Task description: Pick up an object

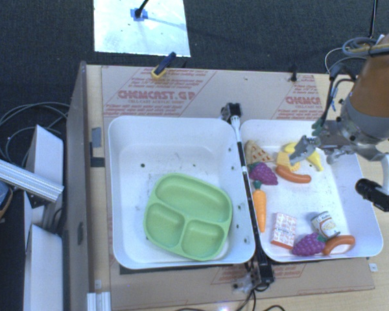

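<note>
Cardboard-lined worktop (181, 96) carried two shallow white bins, with the left bin (126, 173) taken up at its 5 o'clock by a green divided plate (188, 216). The right bin (369, 232) held the small toys. The grey and orange arm (376, 89) was reached in from 3 o'clock, and its claw (305, 149) was set low at the bin's 12 o'clock, just over a yellow banana (314, 159) and beside an orange sausage (293, 175). Whether the claw was spread or clenched could not be told, and nothing was seen lifted, so the pick was judged not yet done.

Crowding was noted around the banana: a pizza slice (257, 153) and purple grapes (264, 172) lay near at 9 o'clock. More room was left mid-bin, between a carrot (260, 209) by the dividing wall and a small can (324, 224) at 5 o'clock.
</note>
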Robot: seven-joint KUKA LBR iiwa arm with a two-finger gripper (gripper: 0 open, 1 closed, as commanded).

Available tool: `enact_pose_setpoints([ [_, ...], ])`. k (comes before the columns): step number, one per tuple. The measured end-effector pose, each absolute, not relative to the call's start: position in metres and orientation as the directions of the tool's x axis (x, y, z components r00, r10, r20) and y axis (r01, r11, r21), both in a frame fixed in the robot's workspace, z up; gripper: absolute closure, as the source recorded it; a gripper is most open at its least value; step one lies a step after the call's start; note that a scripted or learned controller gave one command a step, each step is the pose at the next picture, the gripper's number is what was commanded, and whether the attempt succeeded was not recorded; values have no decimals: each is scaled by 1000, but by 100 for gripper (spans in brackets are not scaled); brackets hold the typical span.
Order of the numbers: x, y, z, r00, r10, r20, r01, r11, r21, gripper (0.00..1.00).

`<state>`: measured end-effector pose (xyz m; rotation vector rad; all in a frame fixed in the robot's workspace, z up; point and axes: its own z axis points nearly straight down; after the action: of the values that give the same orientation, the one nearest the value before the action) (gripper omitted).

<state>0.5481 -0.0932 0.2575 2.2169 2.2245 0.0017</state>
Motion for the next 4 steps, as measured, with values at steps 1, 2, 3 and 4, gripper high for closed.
enact_pose_setpoints([
  [1, 586, -136, 196, -1, 1000, 0, 1000, 1, 1, 0],
  [2, 615, -155, 120, -1, 1000, 0, 1000, 1, -1, 0],
  [3, 614, -155, 84, -1, 1000, 0, 1000, 1, 0, 0],
  [4, 623, -166, 85, -1, 1000, -1, 1000, 1, 3, 0],
])
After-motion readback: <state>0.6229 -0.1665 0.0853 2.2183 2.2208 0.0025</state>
